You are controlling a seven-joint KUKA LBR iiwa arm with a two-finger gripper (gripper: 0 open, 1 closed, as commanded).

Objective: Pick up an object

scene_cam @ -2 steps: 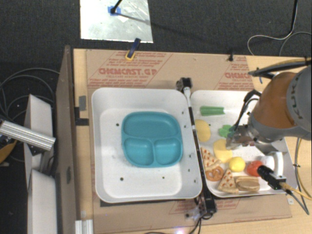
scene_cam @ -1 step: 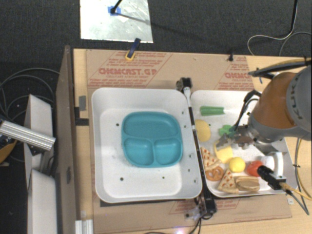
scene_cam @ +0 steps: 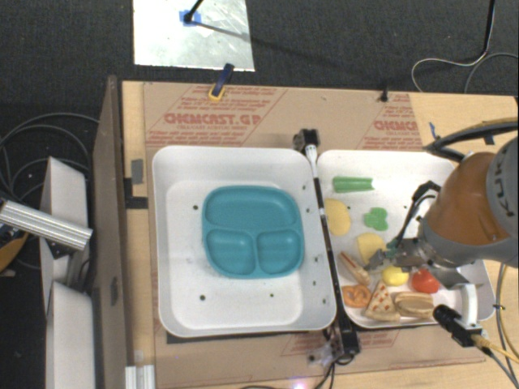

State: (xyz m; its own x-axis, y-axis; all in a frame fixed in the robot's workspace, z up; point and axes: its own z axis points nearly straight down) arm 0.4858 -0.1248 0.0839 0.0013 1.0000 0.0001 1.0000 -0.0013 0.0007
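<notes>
1. The pick is not done yet, I think. The pincer (scene_cam: 388, 259) is down low in the right bin (scene_cam: 422, 164), among the toy food. I cannot tell how wide it is or if it has hold of anything.
2. A small yellow ball (scene_cam: 395, 276) lies just beside the pincer, next to a red tomato (scene_cam: 424, 281).
3. It is crowded here. A pizza slice (scene_cam: 378, 298), a bread piece (scene_cam: 413, 303) and the bin's front wall are close.
4. The back of the bin, past the green bean (scene_cam: 352, 185), has more room. The blue tray (scene_cam: 252, 232) sits in the left bin (scene_cam: 182, 217).
</notes>
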